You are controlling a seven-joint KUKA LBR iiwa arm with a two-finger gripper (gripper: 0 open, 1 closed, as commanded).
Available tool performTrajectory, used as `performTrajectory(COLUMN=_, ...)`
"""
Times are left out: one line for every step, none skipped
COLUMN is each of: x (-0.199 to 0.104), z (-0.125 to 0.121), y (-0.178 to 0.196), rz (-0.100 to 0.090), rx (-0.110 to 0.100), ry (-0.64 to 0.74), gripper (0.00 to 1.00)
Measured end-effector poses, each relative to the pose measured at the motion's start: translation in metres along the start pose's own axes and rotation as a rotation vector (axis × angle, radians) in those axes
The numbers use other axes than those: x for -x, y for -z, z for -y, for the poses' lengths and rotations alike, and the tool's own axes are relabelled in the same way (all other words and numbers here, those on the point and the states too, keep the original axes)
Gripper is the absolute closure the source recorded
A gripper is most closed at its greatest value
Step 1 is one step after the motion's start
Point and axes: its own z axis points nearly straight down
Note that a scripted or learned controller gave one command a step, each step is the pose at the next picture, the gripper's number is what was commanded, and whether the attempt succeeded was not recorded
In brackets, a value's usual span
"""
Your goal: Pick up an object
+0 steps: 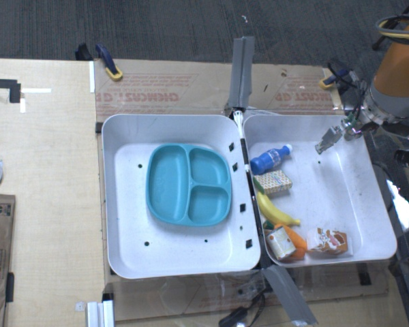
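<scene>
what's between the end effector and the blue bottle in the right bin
Nothing visible. The end effector hangs over the right bin's bare floor, and the stretch from there to the bottle is open. The box and banana lie nearer the camera, off that line.

We see even, bright overhead light, no hard shadows. The white bins read clean, with faint soft shading along their inner walls. The teal plate shows mild sheen, no blown glare. Small items in the right bin look soft, labels unreadable. We note overall low resolution and slight blur. The arm at right edge looks smeared. Dark floor at top looks grainy.
</scene>
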Motion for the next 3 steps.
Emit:
performTrajectory(x=-0.086, z=-0.037, y=-0.034, rz=-0.001, rx=0.000, ry=0.099, gripper=0.00)
performTrajectory(x=-0.116, z=-0.021, y=-0.032, rz=0.004, rx=0.000, ry=0.136, gripper=0.00)
performTrajectory(x=-0.129, z=0.008, y=-0.031, rz=0.006, rx=0.002, ry=0.285, gripper=0.00)
